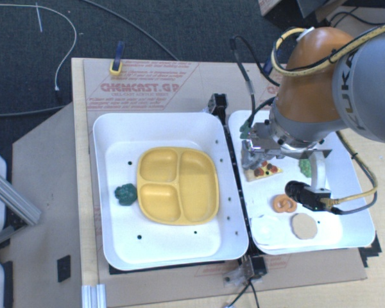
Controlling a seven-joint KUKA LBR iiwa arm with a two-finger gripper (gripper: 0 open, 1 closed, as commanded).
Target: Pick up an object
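We see the arm reaching in from the right and bending down over the right bin, its bulk hanging above that bin's far half, presumably because the pickable pieces lie there. The left bin holds a yellow divided tray, set near its middle, with a green lump just beside the tray's left edge. Under the wrist, the gripper hovers at a pizza-slice toy, the likely target; whether the claw is apart or together we cannot tell. Nearer lie a tan disc and a small pretzel, just apart.
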